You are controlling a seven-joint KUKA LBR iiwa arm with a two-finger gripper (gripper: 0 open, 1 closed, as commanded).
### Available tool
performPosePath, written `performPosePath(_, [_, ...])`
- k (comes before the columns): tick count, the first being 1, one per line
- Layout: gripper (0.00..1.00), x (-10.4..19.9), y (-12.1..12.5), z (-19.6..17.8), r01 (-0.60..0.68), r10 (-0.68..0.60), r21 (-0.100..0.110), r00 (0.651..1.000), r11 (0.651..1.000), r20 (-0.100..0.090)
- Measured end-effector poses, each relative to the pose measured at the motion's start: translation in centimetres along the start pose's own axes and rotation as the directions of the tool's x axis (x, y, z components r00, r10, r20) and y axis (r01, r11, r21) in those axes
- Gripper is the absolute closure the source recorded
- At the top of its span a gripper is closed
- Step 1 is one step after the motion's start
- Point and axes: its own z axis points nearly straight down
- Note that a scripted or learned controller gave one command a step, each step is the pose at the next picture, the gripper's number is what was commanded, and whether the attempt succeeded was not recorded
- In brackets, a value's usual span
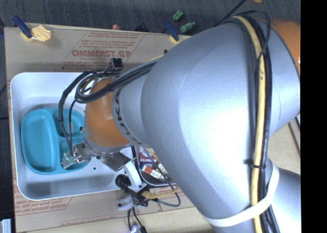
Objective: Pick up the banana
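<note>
My gripper (70,159) is low in the left white bin (30,188), at the near right edge of a turquoise dish (40,140). The dish lies along the left side of that bin. The orange band above the wrist (102,119) sits right over the gripper. The grey arm covers the right part of the left bin and almost the whole right bin, hiding whatever lies there. A red and white packet (151,168) peeks out from under the arm beside the wrist.
The bins rest on a cardboard sheet (102,48). A yellow clamp pad (41,33) sits at its far left corner and a blue clamp (171,30) at the far edge. Small green pieces (184,22) lie on the dark floor beyond.
</note>
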Motion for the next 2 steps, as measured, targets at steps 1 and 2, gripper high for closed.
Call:
performPosePath(1, [0.00, -0.3, 3.6, -17.9, -0.140, 0.140, -0.007, 0.990, 0.990, -0.011])
performPosePath(2, [0.00, -10.5, 0.1, -29.2, -0.064, 0.064, -0.009, 0.998, 0.998, -0.009])
